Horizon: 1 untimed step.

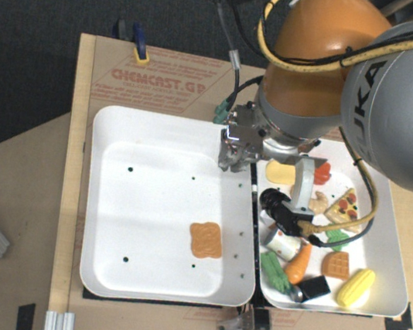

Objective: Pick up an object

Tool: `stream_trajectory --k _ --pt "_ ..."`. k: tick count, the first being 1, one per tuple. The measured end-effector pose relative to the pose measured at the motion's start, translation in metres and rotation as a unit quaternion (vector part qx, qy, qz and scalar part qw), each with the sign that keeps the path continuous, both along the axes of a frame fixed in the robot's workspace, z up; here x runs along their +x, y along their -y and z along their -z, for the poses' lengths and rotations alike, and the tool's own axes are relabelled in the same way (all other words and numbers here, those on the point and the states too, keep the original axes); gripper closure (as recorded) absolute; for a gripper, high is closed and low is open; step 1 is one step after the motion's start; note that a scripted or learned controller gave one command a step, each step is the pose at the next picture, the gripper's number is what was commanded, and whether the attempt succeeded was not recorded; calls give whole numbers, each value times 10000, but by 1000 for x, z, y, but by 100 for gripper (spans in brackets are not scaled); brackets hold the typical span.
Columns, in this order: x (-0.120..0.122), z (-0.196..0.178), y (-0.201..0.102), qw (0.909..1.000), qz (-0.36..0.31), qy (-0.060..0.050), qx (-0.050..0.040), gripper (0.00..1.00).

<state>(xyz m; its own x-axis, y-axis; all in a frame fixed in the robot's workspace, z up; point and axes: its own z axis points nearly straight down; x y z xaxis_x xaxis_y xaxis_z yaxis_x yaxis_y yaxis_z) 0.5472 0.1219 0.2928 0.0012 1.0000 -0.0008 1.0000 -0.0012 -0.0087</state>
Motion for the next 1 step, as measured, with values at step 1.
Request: stream_trajectory --k 1 --pt "35 -129 -18 9999 -19 132 24 100"
